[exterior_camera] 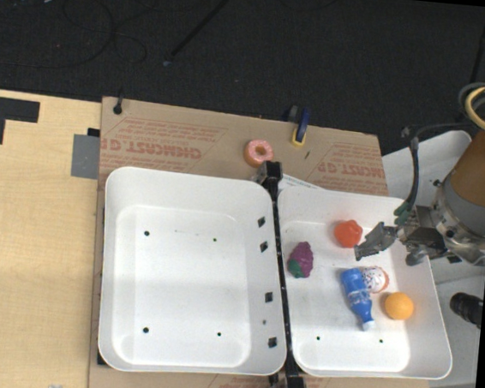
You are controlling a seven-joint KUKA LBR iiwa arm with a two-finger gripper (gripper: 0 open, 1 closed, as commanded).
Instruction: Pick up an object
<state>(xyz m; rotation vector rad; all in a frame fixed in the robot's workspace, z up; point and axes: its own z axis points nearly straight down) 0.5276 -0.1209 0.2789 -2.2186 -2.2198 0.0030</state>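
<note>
My gripper hangs over the right side of the right bin, open, with nothing between its fingers. Its left finger is just right of a red-orange object. Below the gripper lie a blue bottle, a small white and red object touching the bottle, and an orange ball. A purple grape bunch rests near the bin's left wall.
The left bin stands beside the right one, with black clips along the shared wall. A pink doughnut and a blue clamp sit on the cardboard behind the bins.
</note>
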